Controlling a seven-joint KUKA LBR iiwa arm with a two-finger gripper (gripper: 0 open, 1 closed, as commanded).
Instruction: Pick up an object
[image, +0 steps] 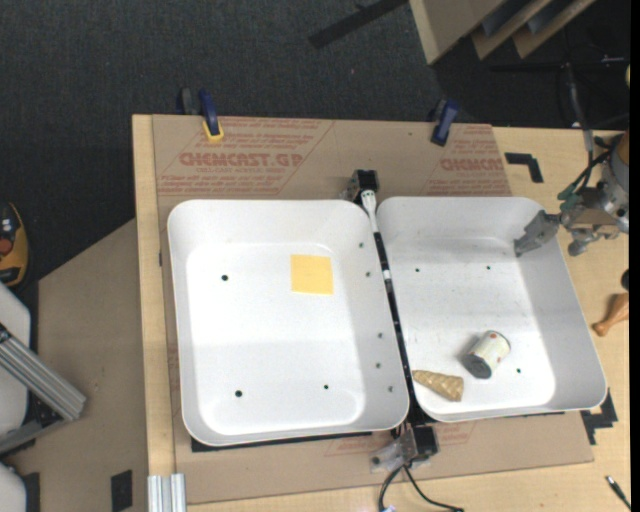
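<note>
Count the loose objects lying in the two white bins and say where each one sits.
3. A yellow square lies in the left bin. A white cylinder and a tan cone lie near the front of the right bin.

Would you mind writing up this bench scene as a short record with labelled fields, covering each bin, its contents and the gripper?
left bin: holds a yellow square slice, lying flat toward the far side
right bin: holds two things near its front edge
item one: white cylinder with a dark end, lying on its side
item two: tan cone-shaped piece, lying flat, left of the cylinder and apart from it
gripper: over the right bin's far right corner, well away from both items, holding nothing
task state: no object picked up yet
</note>
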